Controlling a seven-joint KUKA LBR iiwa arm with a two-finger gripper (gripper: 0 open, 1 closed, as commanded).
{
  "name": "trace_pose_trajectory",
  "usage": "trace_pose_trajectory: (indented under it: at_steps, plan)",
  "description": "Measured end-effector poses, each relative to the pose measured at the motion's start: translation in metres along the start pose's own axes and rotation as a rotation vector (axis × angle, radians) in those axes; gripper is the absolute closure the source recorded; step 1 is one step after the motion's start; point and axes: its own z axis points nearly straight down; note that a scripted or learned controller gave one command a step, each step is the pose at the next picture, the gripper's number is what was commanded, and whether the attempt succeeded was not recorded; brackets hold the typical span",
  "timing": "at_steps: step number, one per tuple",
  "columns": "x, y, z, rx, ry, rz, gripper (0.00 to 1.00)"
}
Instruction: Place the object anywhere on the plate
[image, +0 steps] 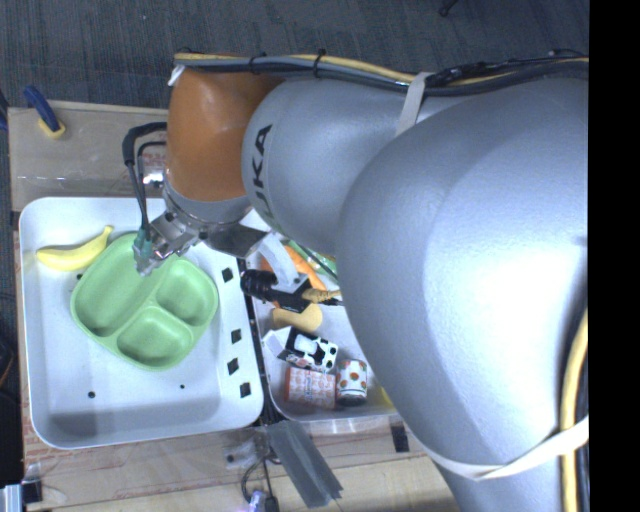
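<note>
Over the left shallow white plastic bin (60, 420) we start our sweep: a yellow curved banana (72, 255) lies in its upper left corner, its lower edge touching or just beside the rim of the pale green three-compartment plastic plate (150, 305). The plate sits tilted in the bin's upper half. We see the two-finger metal gripper (148, 250) low over the plate's upper compartment, near the rim. Whether the fingers are spread or closed we cannot tell; they are too small and dark, and we see no object between them. So the task's thing is unclear: it may be hidden at the tip, or it may be the banana beside the plate. We cannot say which.

If something is carried, we judge the best release is lower and toward the plate's middle, away from the rim, so it does not roll off toward the banana. Let go only when close to the surface, then lift straight up.

Moving right, the grey arm with its orange band (205, 130) reaches in from the right, wrist pointing down and left, black cable (135, 160) looping beside it. Its big grey body (450, 250) covers most of the right white bin (330, 425), where a clutter of small toys and a can (310, 385) shows below the arm.
</note>
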Motion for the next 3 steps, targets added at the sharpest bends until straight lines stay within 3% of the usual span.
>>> trace_pose_trajectory:
  at_steps: [1,2,3]
  plan:
    - [0.026,0.047,0.017,-0.008,-0.004,-0.293,1.00]
    - [0.078,-0.041,0.006,-0.005,-0.003,-0.290,1.00]
    - [0.078,-0.017,-0.012,-0.007,-0.004,-0.392,1.00]
